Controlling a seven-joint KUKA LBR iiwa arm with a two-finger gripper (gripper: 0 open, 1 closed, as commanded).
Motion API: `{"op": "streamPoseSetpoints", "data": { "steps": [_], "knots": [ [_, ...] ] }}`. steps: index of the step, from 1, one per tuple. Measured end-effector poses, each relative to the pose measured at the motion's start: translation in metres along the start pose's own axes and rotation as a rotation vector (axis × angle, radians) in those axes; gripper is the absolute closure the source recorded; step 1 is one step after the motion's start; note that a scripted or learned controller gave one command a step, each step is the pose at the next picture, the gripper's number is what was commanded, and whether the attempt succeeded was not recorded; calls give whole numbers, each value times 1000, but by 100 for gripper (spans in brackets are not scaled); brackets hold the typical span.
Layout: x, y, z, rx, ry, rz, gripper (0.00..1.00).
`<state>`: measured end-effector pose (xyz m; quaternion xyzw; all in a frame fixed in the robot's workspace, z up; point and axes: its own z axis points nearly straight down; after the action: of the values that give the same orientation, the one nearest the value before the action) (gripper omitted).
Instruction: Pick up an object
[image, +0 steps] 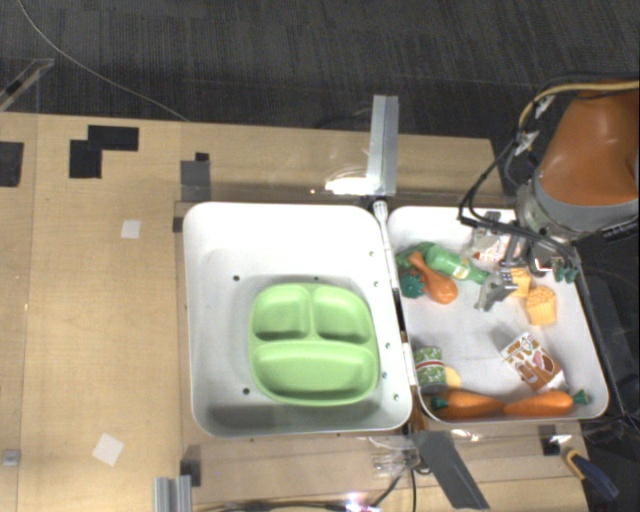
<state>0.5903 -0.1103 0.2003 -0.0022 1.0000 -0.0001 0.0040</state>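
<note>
Orange and small, the drumstick (436, 284) lies in the upper left part of the right bin (598, 365), touching the green bottle (446, 262) that slants just above it. Your gripper (503, 285) hangs over the upper middle of that bin, just to the right of both; you cannot tell from this angle whether it is open or closed, and nothing shows between its tips. Just beside it on the right sits a yellow block (541, 304). Lower down you have a brown-and-white packet (530, 361), and along the bottom edge two carrots (505, 405) lie end to end. A small green-labelled can (429, 364) rests at the lower left. In the left bin (205, 300) sits a green divided plate (314, 341), well apart from the arm.
</note>
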Motion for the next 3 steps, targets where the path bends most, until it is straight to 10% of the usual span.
{"op": "streamPoseSetpoints", "data": {
  "steps": [1, 2, 3],
  "knots": [
    [89, 10, 108, 1, -11, 249, 0],
    [-29, 13, 111, 3, -8, 509, 0],
    [21, -25, 110, 2, -7, 509, 0]
  ]
}}
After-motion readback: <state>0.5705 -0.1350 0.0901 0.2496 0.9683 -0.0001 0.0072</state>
